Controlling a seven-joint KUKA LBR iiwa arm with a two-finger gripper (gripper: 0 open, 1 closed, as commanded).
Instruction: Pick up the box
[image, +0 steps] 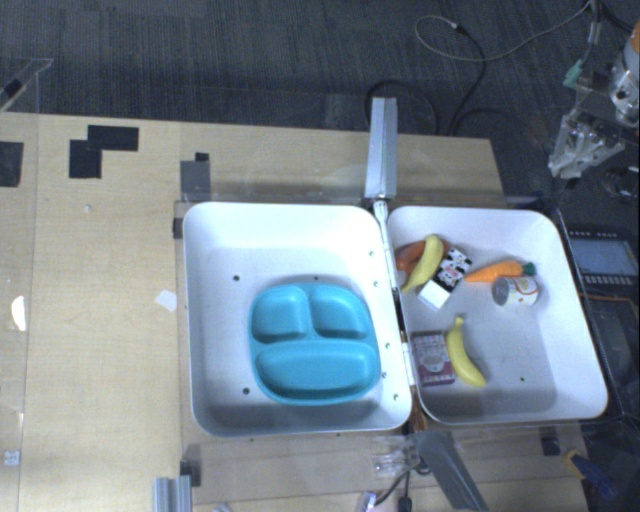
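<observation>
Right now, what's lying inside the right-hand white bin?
In the right bin: two bananas, a carrot, a small can, a patterned box and a flat packet. Something reddish sits partly hidden under one banana.

A blue tray (315, 342) fills the left bin (215, 250); the box (432, 359) lies in the right bin (560, 260).

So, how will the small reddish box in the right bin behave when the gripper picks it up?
The box lies flat on the floor of the right bin, so it will probably not roll or tip. It looks thin, likely light cardboard, which may dent if squeezed. A banana lies against its right side and the bin wall is close on its left, so it may slide rather than lift.
</observation>
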